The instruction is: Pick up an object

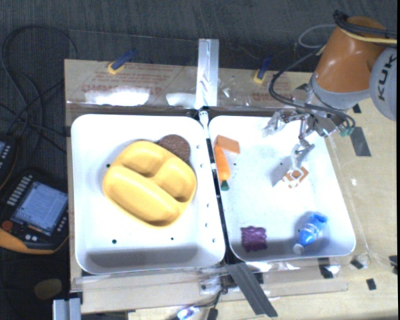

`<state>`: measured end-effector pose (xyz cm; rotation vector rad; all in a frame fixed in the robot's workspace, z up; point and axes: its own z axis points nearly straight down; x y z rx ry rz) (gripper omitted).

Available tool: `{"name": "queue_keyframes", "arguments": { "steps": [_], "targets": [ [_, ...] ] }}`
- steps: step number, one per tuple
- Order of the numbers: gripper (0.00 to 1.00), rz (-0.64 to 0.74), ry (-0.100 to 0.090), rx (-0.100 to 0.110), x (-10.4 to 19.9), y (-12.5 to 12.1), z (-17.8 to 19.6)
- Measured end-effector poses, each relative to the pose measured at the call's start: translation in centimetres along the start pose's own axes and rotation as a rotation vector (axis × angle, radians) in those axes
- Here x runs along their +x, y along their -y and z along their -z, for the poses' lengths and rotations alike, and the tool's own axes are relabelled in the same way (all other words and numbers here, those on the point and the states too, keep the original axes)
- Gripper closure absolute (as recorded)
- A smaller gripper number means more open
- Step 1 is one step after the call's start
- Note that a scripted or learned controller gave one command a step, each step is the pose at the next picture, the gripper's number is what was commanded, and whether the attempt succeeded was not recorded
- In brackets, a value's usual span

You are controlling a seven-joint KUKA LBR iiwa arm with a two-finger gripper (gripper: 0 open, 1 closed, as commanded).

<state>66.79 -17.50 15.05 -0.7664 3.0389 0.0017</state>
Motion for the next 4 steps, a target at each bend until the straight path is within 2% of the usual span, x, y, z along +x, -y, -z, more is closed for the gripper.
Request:
{"name": "queue_keyframes", "arguments": {
  "steps": [1,2,3,4],
  "targets": [
    [0.00,0.189,0.015,0.013,2.3,1.1,-3.5],
    [0.00,0.456,0.001,-0.001,0.8,2.0,5.8],
    [0.00,0.492,0.008,0.012,0.5,2.1,-2.8],
    [0.00,0.763,0.003,-0.001,3.1,3.2,-2.9]
  ]
}}
